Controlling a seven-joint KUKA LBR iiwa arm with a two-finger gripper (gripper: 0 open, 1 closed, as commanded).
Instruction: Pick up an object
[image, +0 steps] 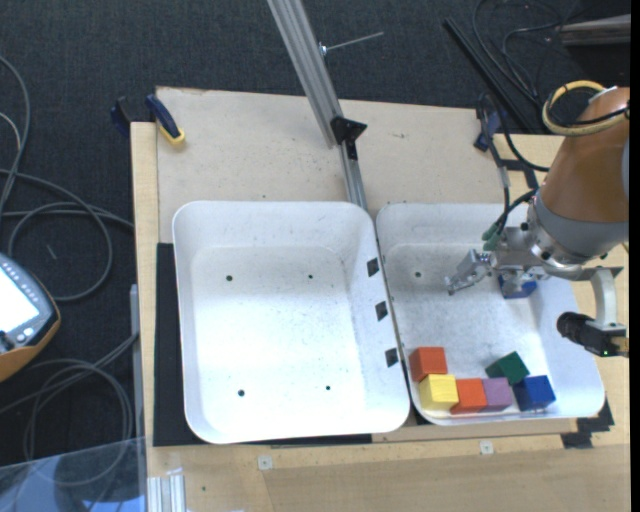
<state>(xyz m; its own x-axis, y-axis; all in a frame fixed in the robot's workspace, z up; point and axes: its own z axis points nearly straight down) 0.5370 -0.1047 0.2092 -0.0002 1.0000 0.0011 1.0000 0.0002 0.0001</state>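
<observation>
Blocks, small coloured cubes (480, 385), huddle along the right white bin's (420, 235) near wall, below my hand (462, 277); its grip I cannot tell.

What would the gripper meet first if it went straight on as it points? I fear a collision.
The gripper points left, so probably bare floor of the right bin, then the wall beside the left bin. Its height is unclear.

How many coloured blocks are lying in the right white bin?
6, clustered at its near edge: orange cube, yellow cube, second orange cube, purple cube, green cube, blue cube. More may be hidden.
</observation>
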